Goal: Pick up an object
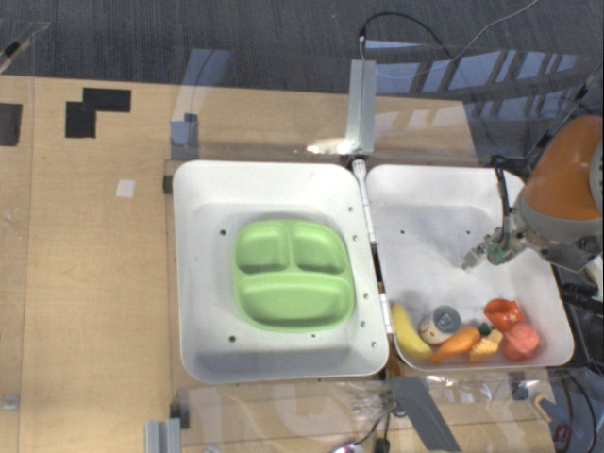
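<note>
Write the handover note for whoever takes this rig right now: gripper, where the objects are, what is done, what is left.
Gripper: over the right bin, above its bare middle, with nothing between its fingers; open or shut cannot be told.
Objects: all bunched along the right bin's near edge: banana, small round can, carrot, red pepper, a yellow piece and a pinkish-red fruit.
Left bin: holds the green divided plate.
Done: nothing picked yet.
Left: move down to the pile, grasp one object, lift it.
</note>
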Robot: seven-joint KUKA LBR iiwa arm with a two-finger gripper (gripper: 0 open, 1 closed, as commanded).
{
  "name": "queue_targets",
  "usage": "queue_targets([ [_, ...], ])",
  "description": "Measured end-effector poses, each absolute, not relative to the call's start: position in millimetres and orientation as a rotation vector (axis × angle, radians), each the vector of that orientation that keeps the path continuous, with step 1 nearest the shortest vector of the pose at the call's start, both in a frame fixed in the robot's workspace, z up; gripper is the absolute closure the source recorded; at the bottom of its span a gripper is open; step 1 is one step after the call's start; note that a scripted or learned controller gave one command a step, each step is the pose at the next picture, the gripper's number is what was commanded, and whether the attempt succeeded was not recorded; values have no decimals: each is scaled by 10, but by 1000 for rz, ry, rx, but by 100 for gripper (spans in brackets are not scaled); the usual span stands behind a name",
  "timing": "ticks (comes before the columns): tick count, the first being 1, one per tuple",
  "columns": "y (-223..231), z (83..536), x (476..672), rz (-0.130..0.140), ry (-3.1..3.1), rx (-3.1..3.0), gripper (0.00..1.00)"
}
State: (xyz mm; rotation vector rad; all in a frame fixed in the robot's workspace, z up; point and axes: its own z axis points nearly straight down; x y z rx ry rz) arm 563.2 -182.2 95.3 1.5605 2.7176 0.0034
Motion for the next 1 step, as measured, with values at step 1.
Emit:
queue_targets([
  [1,-1251,912,5448,7,2842,1293,100],
])
